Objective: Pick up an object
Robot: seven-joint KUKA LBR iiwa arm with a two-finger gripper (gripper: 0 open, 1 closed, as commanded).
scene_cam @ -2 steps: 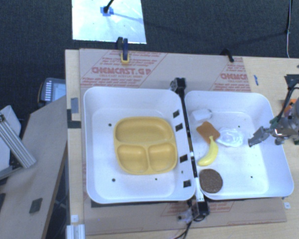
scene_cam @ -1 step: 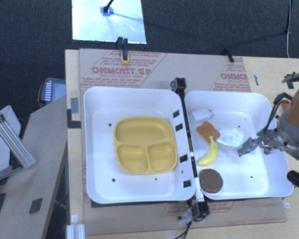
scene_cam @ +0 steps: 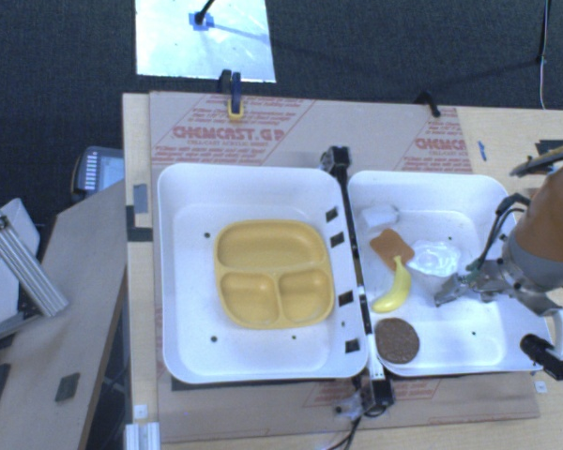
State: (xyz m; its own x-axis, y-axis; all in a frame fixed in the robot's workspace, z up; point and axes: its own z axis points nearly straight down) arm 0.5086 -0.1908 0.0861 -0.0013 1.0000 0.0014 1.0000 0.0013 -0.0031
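Note:
The right bin [scene_cam: 469, 350] holds a yellow banana [scene_cam: 395, 287], a dark brown round disc [scene_cam: 397, 339], a flat orange-brown piece [scene_cam: 391, 247], a crumpled white item [scene_cam: 435, 259] and a small white block [scene_cam: 378, 217]. My gripper [scene_cam: 448, 294] reaches in from the right and sits low over the bin floor. It is just below the crumpled white item and to the right of the banana. Its tip is small and dark, and I see nothing held in it.
The left bin [scene_cam: 183, 251] holds a yellow three-compartment tray [scene_cam: 267, 272]. A black divider with clips [scene_cam: 349, 251] runs between the bins. The arm's wrist and cables [scene_cam: 535, 251] hang over the right bin's right side. Bare bin floor [scene_cam: 460, 331] lies to the right of the disc.

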